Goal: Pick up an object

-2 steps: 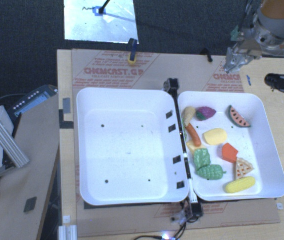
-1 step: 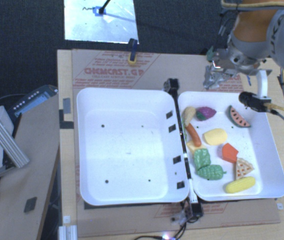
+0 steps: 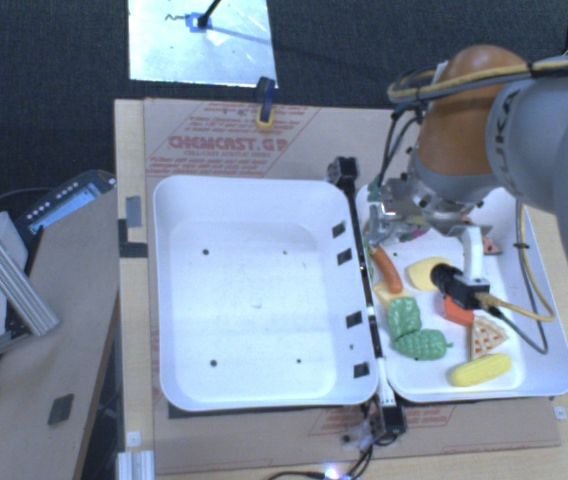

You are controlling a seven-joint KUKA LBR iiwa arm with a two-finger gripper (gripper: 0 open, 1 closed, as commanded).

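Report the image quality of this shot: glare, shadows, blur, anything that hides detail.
Camera view: the shiny panel at the top is washed out by glare; the white left bin is bright and evenly lit, with soft shadow along its inner walls; the arm at right looks soft and a bit blurred, and it covers the gripper, so the fingers are unclear; the toys in the right bin stay fairly sharp.

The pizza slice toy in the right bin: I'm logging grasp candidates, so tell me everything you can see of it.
The pizza slice is a small flat triangular toy, apparently plastic, with a pale crust edge and an orange-red top dotted with lighter spots. It lies flat on the floor of the right bin, near the front, its tip pointing toward the front. An orange piece sits right beside it at upper left and the yellow corn-like piece lies just in front; actual contact with either is unclear. The gripper is farther back in the bin, apart from it.
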